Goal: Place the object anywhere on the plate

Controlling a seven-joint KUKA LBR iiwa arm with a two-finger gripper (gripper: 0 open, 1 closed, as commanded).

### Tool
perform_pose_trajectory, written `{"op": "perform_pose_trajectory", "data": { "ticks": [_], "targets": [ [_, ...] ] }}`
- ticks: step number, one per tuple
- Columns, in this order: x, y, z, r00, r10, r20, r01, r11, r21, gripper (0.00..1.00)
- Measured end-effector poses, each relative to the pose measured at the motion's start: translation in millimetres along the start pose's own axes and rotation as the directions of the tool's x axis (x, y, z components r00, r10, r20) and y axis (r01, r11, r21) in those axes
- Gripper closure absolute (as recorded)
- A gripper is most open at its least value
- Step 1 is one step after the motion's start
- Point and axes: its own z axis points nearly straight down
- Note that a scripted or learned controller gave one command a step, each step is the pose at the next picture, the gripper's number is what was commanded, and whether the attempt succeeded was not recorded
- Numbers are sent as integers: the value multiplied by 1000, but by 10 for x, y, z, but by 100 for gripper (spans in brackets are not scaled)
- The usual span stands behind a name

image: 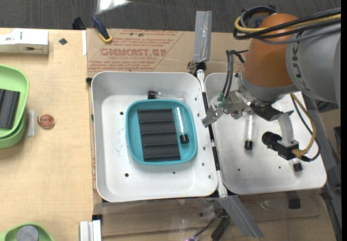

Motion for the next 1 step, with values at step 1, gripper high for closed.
{"op": "perform_pose_trajectory", "data": {
  "ticks": [1],
  "targets": [
    [-523,-14,-83,1000,-7,1,7,1000,-1,0]
  ]
}}
